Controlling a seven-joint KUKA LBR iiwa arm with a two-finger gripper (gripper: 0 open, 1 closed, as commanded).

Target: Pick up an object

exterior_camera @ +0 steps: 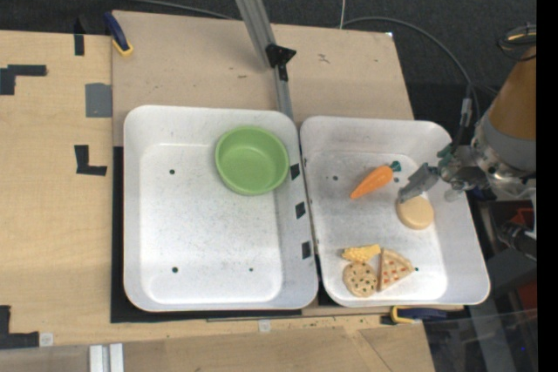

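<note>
My gripper (420, 181) hangs low over the right bin (453, 274), reaching in from the right edge; I cannot tell from this slanted view how its jaws stand. Nothing shows between them, so I count no object as held. Directly below the gripper, and seemingly touching it in this view, lies a pale round biscuit (416, 213). Just to its left lies the toy carrot (373, 181), long axis running from lower left up to upper right, green top toward the gripper (my likeliest target, by my reading, since it lies along the line of reach). Farther toward the bin's near rim sit 3 small foods clustered together: a corn piece (361, 253), a round cracker (358, 279) and a pizza slice (393, 269). The left bin (157, 274) holds 1 green bowl (251, 159).
</note>
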